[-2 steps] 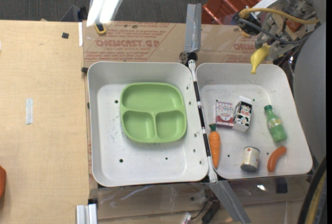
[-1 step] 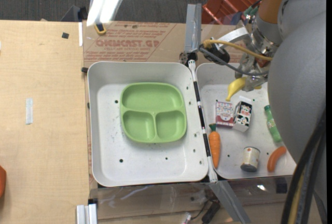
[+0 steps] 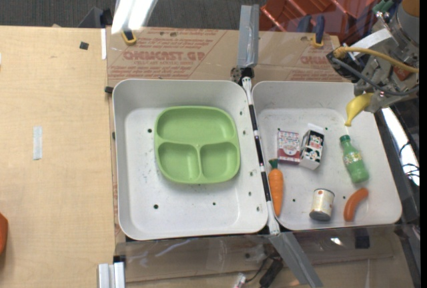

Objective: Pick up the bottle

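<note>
The green bottle (image 3: 353,160) with a green cap lies on the floor of the right bin (image 3: 333,97), near that bin's right wall, cap pointing away from me. My gripper (image 3: 375,97) hangs at the bin's far right corner, above and behind the bottle and well apart from it. It is shut on the upper end of a yellow banana (image 3: 357,109), which dangles down to the left over the bin's back edge.
The right bin also holds a pink box (image 3: 288,145), a white carton (image 3: 312,147), a carrot (image 3: 275,185), a can (image 3: 322,204) and a red sausage (image 3: 355,203) just in front of the bottle. A green divided plate (image 3: 197,144) lies in the left bin (image 3: 133,167).
</note>
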`<state>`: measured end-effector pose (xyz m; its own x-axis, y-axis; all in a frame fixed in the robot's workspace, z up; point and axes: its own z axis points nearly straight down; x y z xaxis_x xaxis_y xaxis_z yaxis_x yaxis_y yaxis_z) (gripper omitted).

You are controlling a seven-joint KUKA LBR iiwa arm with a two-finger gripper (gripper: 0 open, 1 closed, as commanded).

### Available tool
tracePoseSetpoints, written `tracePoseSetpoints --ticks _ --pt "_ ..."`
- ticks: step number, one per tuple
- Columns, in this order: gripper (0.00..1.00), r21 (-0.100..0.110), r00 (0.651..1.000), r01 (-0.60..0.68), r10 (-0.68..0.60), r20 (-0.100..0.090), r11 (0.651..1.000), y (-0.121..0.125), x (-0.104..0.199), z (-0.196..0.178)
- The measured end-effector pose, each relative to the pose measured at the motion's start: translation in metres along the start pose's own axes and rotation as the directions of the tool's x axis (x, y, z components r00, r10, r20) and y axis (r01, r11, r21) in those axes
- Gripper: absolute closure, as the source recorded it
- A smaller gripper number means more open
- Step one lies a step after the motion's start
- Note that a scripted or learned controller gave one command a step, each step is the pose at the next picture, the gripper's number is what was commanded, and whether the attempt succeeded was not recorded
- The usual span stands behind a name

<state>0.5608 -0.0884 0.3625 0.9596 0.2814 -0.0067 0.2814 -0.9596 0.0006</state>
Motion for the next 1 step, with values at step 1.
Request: tracePoseSetpoints --ticks 1 --pt "1.00 0.000 1.000 -0.004 0.004 0.000 1.000 -0.0130 0.0991 0.0990"
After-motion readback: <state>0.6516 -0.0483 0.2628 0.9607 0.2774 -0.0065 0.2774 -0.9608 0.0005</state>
